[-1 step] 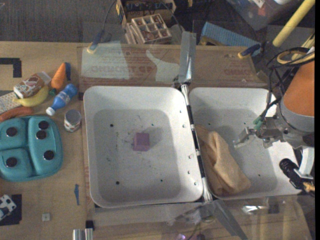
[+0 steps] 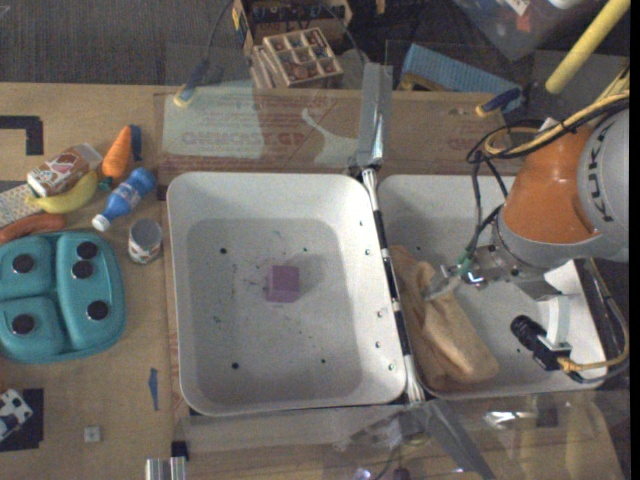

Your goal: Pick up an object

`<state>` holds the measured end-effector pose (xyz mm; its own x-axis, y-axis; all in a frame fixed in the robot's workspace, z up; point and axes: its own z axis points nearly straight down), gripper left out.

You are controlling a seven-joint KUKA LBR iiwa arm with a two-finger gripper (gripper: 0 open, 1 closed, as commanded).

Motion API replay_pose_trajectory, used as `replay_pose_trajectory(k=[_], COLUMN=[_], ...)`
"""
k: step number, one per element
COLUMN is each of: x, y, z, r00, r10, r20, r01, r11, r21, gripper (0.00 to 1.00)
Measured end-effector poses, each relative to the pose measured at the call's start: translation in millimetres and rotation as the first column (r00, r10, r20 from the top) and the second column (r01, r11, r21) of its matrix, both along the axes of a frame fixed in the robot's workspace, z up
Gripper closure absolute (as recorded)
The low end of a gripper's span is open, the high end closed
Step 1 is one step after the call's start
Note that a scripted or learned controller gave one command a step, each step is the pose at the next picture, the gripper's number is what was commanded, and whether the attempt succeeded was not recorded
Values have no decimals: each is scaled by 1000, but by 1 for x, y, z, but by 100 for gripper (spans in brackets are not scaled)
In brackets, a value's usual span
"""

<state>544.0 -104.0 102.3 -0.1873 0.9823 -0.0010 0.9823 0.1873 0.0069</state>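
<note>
**A:** What do we have in front of us?

**B:** We are looking down at a slant on two shallow white bins side by side. The left bin [image 2: 200,218] fills the centre of the frame, and a small purple block [image 2: 283,283] lies alone near its middle. The right bin [image 2: 430,203] sits at centre right and holds a tan, bread-like object [image 2: 445,333] along its left wall, close to the divider between the bins.

**A:** And the arm?

**B:** It comes in from the right edge, grey with an orange band [image 2: 545,203]. Its gripper [image 2: 445,283] sits low over the right bin, at the upper end of the tan object. We see a metal tip lying on or just above that object, but we cannot tell how far the gripper is open, nor whether it has hold of anything.

**A:** Which way does the object lie from it?

**B:** Its long axis runs from upper left to lower right in the frame, nearly parallel to the divider. Most of its length stretches away below the gripper, toward the bottom of the frame. The purple block is well apart, off to the left, across the divider.

**A:** So what would we judge the next move turns on?

**B:** We judge the tan object to be the nearer target, and a grasp would need to close across its narrow width.
</note>
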Motion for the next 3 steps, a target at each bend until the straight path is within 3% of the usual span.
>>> replay_pose_trajectory(k=[1,2,3], x=[26,28,116], y=[1,1,43], z=[-8,4,84], r00=[998,998,999], r10=[56,53,-48], r20=[9,19,-3], r01=[-56,-53,48], r11=[998,999,999], r21=[-2,-3,-2], gripper=[0,100,100])
